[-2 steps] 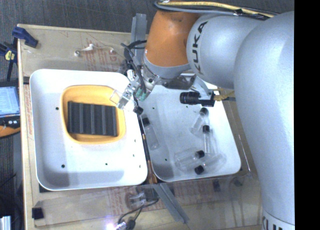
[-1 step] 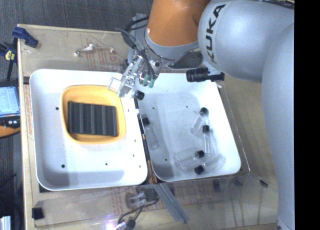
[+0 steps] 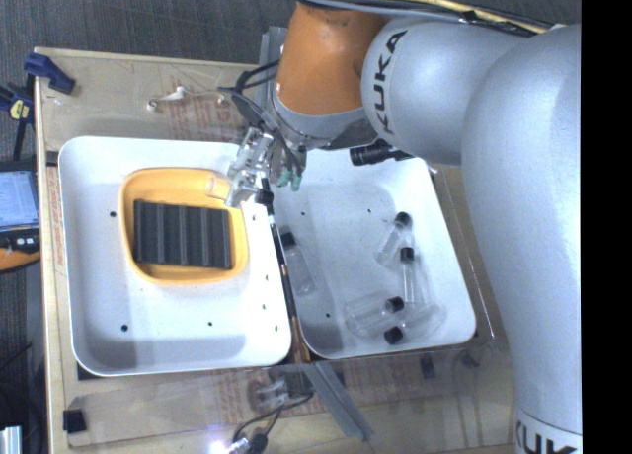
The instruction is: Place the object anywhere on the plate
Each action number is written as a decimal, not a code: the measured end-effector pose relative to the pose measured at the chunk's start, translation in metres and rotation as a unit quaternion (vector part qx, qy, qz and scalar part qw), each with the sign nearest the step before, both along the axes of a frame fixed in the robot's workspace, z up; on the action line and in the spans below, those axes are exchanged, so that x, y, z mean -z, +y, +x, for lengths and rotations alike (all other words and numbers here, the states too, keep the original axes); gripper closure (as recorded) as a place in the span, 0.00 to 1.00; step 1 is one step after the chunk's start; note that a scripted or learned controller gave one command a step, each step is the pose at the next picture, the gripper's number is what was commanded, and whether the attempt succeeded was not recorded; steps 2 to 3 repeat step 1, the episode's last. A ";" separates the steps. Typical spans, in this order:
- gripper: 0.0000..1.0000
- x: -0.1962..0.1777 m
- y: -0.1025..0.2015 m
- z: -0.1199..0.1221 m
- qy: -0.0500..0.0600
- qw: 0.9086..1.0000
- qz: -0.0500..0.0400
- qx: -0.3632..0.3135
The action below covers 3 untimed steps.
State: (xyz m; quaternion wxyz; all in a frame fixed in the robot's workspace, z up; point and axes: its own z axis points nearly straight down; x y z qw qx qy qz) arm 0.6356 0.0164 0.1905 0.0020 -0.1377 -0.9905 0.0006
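A yellow plate (image 3: 148,186) with a dark ribbed centre (image 3: 183,235) lies in the left bin (image 3: 99,329). My gripper (image 3: 249,176) hangs over the plate's far right corner, close to the wall between the bins. A small clear piece (image 3: 219,184) shows at the plate's rim right beside the gripper tip; whether it is held or resting there is unclear. Several clear tubes with black caps (image 3: 400,245) lie in the right bin (image 3: 326,205), apart from the gripper.
The arm's orange band and grey body cover the far right of the right bin. A clear tube (image 3: 296,264) lies along that bin's left wall. Blue clamps (image 3: 44,72) sit at the bench's far left corner.
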 end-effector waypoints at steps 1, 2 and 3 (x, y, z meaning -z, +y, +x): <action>0.00 0.000 0.000 0.000 0.000 1.000 0.000 0.000; 0.00 0.000 0.000 0.000 0.000 1.000 0.000 0.000; 0.00 0.000 0.000 0.000 0.000 1.000 0.000 0.000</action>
